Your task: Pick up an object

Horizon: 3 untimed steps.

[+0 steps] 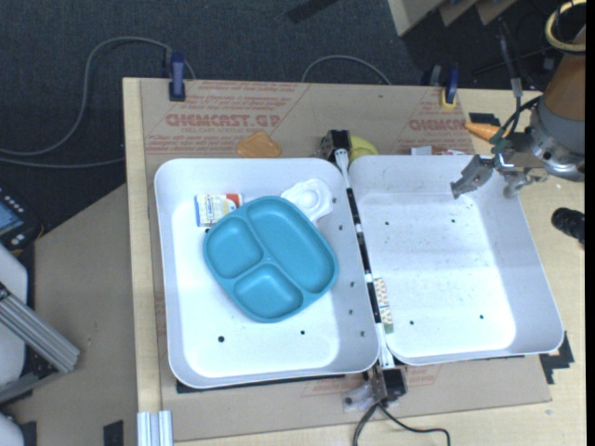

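A blue three-compartment plate (pixel 269 257) lies in the left bin (pixel 186 333). Behind it a small white lid-like cup (pixel 310 196) touches the plate's far rim, and a small printed carton (pixel 215 207) sits at the plate's far left. My gripper (pixel 488 180) hangs over the far right corner of the right bin (pixel 446 277), well away from those objects. Its fingers are spread open with nothing between them.
Behind the bins, on the board, lie an orange piece (pixel 258 144), a yellow-green object (pixel 362 148) and a black part (pixel 337 141). Blue clamps (pixel 176 75) hold the board's far edge. A metal divider (pixel 361 249) runs between the two bins.
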### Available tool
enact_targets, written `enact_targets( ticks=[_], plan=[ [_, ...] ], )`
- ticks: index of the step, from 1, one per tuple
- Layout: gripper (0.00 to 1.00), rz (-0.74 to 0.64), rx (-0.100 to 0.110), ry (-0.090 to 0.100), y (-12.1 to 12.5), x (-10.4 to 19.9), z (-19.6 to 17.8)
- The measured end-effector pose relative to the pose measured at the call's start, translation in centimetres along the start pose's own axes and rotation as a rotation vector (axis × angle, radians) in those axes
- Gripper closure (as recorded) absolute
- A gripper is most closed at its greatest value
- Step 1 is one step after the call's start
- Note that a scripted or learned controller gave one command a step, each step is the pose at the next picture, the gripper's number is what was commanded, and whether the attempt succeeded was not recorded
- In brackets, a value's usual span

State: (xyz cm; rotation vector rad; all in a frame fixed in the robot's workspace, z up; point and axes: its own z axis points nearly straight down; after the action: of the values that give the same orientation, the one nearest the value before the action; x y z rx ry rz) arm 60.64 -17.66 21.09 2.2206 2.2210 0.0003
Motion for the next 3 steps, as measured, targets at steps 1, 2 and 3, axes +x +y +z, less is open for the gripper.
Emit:
enact_targets(
  ticks=[1,2,3],
  plan=[
    [0.0,-0.004,0.002,0.001,4.8,1.2,13.2],
    [0.0,-0.003,0.004,0.002,3.6,5.0,12.6],
    [0.0,0.003,-0.002,-0.002,3.9,0.0,12.6]
  ],
)
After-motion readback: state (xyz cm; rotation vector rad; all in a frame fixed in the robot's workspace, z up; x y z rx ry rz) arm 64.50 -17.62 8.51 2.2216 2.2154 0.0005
